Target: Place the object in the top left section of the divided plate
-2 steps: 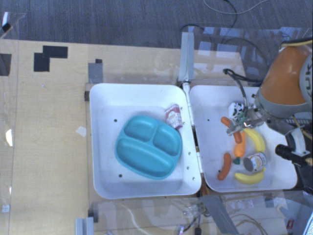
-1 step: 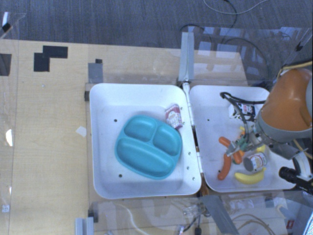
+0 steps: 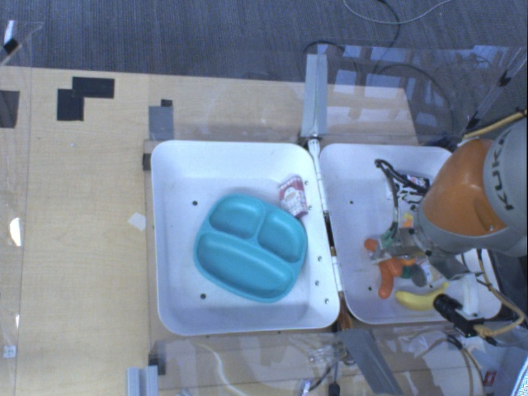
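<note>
**Robot arm reaching into the right bin while a blue divided plate is waiting in the left**

Two shallow white bins are sitting side by side on a pale wooden bench, seen from above at a slant. In the left bin [image 3: 173,221], a teal divided plate [image 3: 251,247] is lying tilted, with two smaller sections along its upper edge and one long section below. At about one o'clock from the plate, just beside its rim and against the bin's right wall, a small red and white packet [image 3: 293,196] is resting; its printing is too small to read.

The grey arm [image 3: 470,196] with its orange band is coming in from three o'clock and hanging over the right bin [image 3: 355,188]. Part of the word "KUKA" is showing on the arm at the picture's right edge. The gripper [image 3: 402,242] is pointing down among a cluster of small things: an orange carrot-like piece [image 3: 388,279] is lying just below it at six o'clock, a yellow banana [image 3: 419,298] at five o'clock, and a small orange-red bit [image 3: 372,244] at nine o'clock. Whether the tool is spread or closed, and whether it is clasping anything, cannot be told from here, since the clutter is hiding that.

At twelve o'clock from the gripper, a black cable [image 3: 396,176] is curling inside the right bin.
</note>
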{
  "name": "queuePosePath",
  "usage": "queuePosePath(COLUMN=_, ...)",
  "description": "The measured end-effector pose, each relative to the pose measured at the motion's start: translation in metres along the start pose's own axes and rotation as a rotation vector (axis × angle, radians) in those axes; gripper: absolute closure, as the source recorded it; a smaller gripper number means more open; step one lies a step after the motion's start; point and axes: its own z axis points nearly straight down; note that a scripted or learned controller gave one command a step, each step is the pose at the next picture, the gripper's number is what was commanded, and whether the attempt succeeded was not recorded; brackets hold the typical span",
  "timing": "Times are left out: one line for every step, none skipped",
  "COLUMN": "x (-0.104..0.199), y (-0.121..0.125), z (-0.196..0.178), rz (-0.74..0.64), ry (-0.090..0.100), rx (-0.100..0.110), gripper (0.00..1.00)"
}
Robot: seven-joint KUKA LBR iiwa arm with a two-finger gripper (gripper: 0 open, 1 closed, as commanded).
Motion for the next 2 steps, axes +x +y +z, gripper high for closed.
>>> queuePosePath(x=-0.008, y=0.067, z=0.013, rz=-0.014, ry=0.011, rx=0.026, gripper=1.00)
queuePosePath(x=0.065, y=0.000, z=-0.087, rz=0.091, ry=0.012, rx=0.034, gripper=1.00)
